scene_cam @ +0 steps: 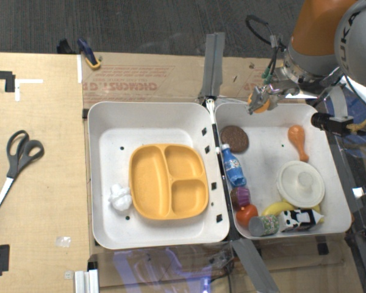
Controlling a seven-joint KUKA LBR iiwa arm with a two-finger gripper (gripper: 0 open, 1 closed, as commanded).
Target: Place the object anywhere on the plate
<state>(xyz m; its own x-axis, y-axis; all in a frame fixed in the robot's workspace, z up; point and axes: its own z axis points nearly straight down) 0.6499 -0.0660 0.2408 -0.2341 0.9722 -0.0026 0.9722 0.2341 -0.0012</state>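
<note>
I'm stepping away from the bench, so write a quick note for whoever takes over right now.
Gripper: at the far edge of the right bin, something small and orange between its fingers; what it is cannot be told.
Plate: yellow, three compartments, in the left bin, nothing on it. A white crumpled object lies beside it.
Done: nothing placed yet.
Left: carry an object over and set it on the plate.

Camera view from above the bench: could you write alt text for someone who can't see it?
A yellow divided plate sits in the left white bin beside a white crumpled lump. The right bin holds a brown disc, blue bottle, orange drumstick, white lid, banana and other toys. The robot's pincer hovers over that bin's far edge.
</note>
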